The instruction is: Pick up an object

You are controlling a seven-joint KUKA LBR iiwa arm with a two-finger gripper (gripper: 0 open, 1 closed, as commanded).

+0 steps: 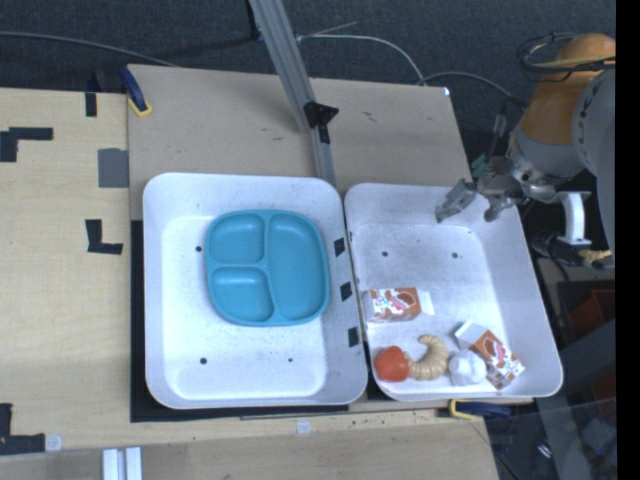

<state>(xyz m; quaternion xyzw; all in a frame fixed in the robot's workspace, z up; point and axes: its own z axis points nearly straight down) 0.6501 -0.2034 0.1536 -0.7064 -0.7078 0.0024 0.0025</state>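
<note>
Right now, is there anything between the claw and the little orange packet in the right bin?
No. In the camera view, just bare white bin floor lies between the claw and the orange packet.

Smooth matt blue plastic tray (267, 267), scuffed white plastic bins (250, 378), bare wooden bench (60, 298), glossy printed packets (395, 304)

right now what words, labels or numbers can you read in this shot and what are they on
None can be read.
Packet in the right bin: red and white print, too blurred to read.
Packet near that bin's front right corner: red and orange print, too small to read.
Blue divided plate in the left bin: no marking visible.
</note>
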